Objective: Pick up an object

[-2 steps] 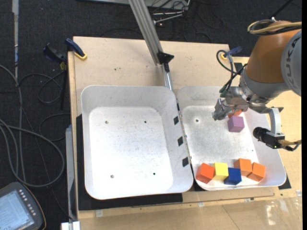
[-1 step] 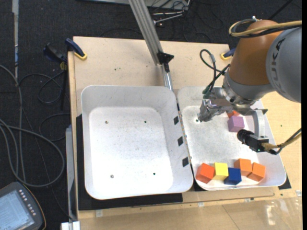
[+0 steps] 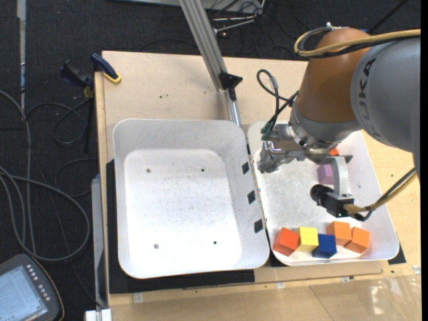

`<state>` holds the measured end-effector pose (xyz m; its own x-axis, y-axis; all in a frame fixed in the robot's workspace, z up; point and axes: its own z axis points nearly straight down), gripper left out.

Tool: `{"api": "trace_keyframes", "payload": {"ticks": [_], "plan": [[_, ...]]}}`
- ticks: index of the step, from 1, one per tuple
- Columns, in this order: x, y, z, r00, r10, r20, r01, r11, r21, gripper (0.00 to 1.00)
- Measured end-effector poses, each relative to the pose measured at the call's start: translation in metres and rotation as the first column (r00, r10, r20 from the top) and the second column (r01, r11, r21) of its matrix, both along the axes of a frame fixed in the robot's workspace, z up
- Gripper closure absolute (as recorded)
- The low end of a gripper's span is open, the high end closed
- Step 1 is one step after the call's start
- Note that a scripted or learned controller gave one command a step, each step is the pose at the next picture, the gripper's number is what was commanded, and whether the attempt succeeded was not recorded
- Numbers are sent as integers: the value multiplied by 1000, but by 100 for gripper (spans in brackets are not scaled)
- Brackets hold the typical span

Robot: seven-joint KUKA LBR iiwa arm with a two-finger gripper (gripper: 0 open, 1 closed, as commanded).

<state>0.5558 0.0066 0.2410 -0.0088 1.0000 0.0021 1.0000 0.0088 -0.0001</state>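
The left bin (image 3: 134, 152) lies open across its whole floor, while in the right bin (image 3: 378, 179) the arm (image 3: 348, 79) hangs over the far half and a row of orange, yellow and blue blocks (image 3: 323, 239) crowds the near wall, leaving bare floor between them.

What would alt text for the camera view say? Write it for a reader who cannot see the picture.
A grey KUKA arm with an orange band reaches from the right over the right-hand shallow white bin, its gripper near that bin's left wall. Along the bin's near edge sit three orange cubes, a yellow cube and a blue cube. The left-hand white bin lies alongside.
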Motion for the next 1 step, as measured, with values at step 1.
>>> {"api": "trace_keyframes", "payload": {"ticks": [1], "plan": [[-5, 46, -7, 1000, 0, -1, 0, 1000, -1, 100]]}}
